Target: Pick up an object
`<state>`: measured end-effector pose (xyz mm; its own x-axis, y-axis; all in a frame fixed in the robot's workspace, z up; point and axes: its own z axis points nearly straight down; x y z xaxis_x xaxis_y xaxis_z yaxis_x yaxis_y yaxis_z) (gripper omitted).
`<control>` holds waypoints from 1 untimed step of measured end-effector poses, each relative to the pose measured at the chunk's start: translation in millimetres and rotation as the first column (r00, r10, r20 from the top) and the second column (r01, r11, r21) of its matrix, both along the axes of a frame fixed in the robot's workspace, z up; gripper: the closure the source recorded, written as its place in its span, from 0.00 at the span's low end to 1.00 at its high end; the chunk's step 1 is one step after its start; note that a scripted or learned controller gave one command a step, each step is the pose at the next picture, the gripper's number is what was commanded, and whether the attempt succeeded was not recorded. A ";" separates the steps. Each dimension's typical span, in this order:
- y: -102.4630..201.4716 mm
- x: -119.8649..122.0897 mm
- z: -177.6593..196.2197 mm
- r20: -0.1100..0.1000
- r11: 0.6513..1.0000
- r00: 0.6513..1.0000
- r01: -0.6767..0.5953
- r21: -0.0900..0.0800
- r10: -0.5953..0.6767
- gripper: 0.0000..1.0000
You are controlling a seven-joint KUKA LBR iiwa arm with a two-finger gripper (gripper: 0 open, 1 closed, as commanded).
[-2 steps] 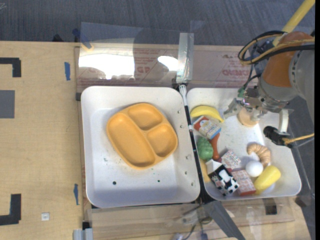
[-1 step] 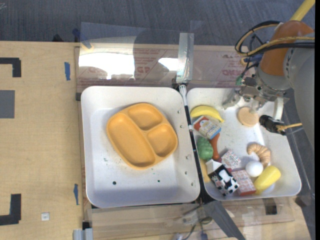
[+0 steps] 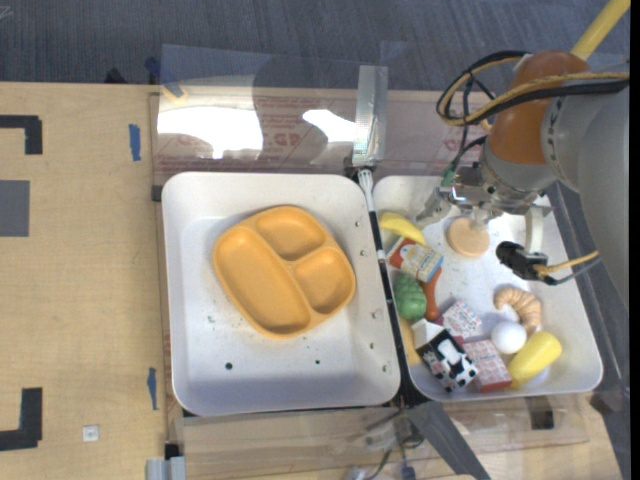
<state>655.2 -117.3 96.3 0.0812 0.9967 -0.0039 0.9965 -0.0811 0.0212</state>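
My gripper (image 3: 468, 211) hangs over the back of the right bin (image 3: 580, 368). Directly under its tip is a round tan disc (image 3: 468, 238); I cannot tell whether it touches it. Left of it lies a yellow banana (image 3: 402, 228), then a small printed box (image 3: 421, 262), a green pepper (image 3: 408, 296) and an orange carrot (image 3: 432, 295). Toward the front are a croissant (image 3: 520, 302), a white egg (image 3: 508, 338), a yellow lemon (image 3: 536, 355), pink-and-white boxes (image 3: 464, 319) and a black-and-white toy (image 3: 450, 360).
The left bin (image 3: 190, 368) holds an orange divided plate (image 3: 284, 268). A raised rim (image 3: 385, 298) separates the two bins. The grey arm with its orange band (image 3: 530, 118) comes in from the upper right, above the right bin's back corner.
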 end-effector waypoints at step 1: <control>-31.7 -29.4 -0.2 0.001 0.970 0.970 0.244 0.007 -0.244 0.00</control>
<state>625.8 -149.0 96.0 0.3221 0.9467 0.0033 0.9465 -0.3221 0.0213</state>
